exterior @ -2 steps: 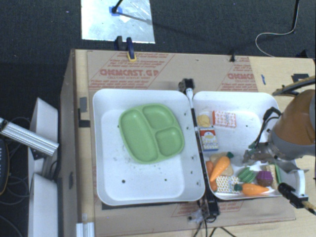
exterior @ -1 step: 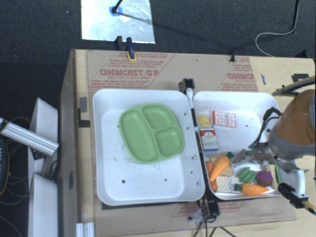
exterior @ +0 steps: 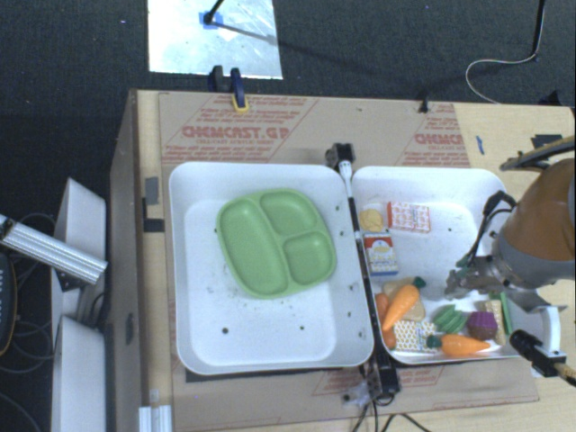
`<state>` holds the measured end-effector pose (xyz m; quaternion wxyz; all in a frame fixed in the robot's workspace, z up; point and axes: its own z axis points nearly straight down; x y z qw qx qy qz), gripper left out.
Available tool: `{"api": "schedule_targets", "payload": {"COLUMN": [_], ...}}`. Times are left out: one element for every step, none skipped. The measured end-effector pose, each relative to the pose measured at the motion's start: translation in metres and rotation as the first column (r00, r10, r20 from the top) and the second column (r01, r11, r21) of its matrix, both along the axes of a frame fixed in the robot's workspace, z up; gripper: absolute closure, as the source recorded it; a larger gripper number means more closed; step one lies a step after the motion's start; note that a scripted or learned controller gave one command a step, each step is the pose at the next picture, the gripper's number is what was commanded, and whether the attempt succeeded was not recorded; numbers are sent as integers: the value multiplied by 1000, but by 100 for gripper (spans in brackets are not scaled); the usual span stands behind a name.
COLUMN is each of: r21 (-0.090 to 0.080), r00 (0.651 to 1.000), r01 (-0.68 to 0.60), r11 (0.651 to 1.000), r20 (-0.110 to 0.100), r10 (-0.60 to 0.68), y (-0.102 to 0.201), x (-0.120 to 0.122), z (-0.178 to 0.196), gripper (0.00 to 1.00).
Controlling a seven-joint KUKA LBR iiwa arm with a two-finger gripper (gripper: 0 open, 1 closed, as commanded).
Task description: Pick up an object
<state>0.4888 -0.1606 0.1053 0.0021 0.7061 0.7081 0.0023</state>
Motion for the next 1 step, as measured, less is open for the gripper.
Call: {"api": "schedule_targets", "payload": {"r21": [0], "r00": [1000], "r01": [0], "r11": [1000], "r20": [0], "r10": [0], "y": [0], "x": [0], "z": [0], "gripper": [0]}}
